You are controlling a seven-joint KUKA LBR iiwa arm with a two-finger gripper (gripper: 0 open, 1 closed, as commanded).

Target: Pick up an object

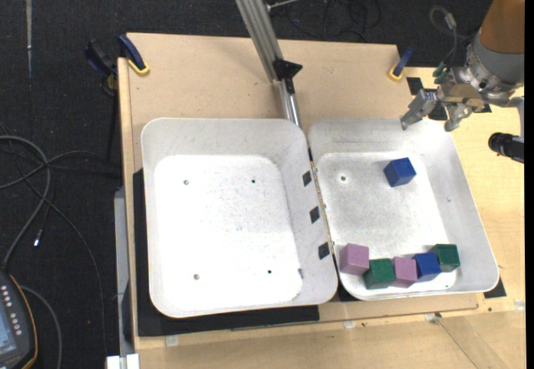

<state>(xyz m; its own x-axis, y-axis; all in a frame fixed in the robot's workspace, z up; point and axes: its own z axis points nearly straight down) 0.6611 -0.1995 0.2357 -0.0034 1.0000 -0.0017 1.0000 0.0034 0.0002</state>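
1. Camera view, the arm: the gripper (434, 114) hangs above the far right corner of the right bin (467, 204), reaching in from the right. Its two fingers look spread apart, with nothing between them.

2. Camera view, the blocks: a lone blue block (400, 172) sits in the upper middle of the right bin, well apart from everything else. Along the near edge lies a tight row: a purple block (355, 258), a green block (380, 273), a second purple block (405, 269), a second blue block (427, 264) and a second green block (447, 255), each touching or just beside its neighbour.

3. Camera view, the other side: the left bin (167, 192) plays no part in this step.

4. Choice of target, as a judgement: the lone blue block is the best pick. It is nearest the gripper and has free floor on every side, so the fingers can come down around it without striking a neighbour.

5. Doing it well, as a judgement: centre the gripper over the block, turn the wrist so the fingers face two flat sides, since the block sits slightly turned, then lower fully before closing.

6. Risk, as a judgement: closing on corners, or too high, may squeeze the block out sideways.
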